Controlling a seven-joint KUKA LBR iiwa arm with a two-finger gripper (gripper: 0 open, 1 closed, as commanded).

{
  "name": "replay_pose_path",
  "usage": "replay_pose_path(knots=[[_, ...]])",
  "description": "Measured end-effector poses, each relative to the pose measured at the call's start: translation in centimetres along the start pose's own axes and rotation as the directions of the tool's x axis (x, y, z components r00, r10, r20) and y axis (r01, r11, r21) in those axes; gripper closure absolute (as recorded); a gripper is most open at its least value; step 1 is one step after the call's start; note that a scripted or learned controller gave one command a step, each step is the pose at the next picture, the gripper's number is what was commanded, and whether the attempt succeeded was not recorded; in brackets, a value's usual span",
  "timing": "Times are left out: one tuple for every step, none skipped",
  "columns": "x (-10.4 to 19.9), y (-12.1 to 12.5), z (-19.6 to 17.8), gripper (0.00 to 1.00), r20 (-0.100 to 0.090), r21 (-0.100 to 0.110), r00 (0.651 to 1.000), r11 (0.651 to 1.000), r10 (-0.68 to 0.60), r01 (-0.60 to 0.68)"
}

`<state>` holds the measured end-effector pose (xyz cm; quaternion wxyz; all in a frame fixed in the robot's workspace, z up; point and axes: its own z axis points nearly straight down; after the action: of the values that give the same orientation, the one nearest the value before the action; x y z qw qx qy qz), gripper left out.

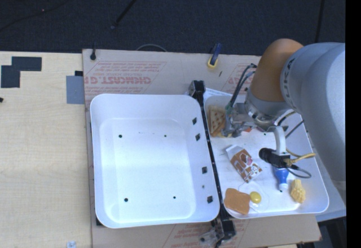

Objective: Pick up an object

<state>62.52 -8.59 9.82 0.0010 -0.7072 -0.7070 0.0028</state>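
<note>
So the gripper point(232, 126) is down in the right bin point(316, 199), hanging over its back-left corner, right above a waffle-looking piece point(216, 120). Honestly can't tell how the jaws stand, it's too dark in there. A small snack packet point(245, 163) lies toward the bin's middle, and an orange block point(237, 200) sits at the front-left corner.

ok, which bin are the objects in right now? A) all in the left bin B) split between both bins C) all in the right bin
C: the waffle, the small packet, the orange block, the yellow ball and the other pieces all lie in the right bin, where the gripper is reaching.
</note>
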Motion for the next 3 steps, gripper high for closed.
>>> replay_pose_path(knots=[[0.0, 1.9, 0.9, 1.0, 0.001, -0.001, 1.0, 1.0, -0.001, 0.001], [-0.3, 1.8, 1.1, 1.0, -0.003, -0.001, 1.0, 1.0, 0.001, -0.001], [-2.5, 1.8, 1.1, 1.0, -0.003, -0.003, 1.0, 1.0, 0.001, -0.001]])
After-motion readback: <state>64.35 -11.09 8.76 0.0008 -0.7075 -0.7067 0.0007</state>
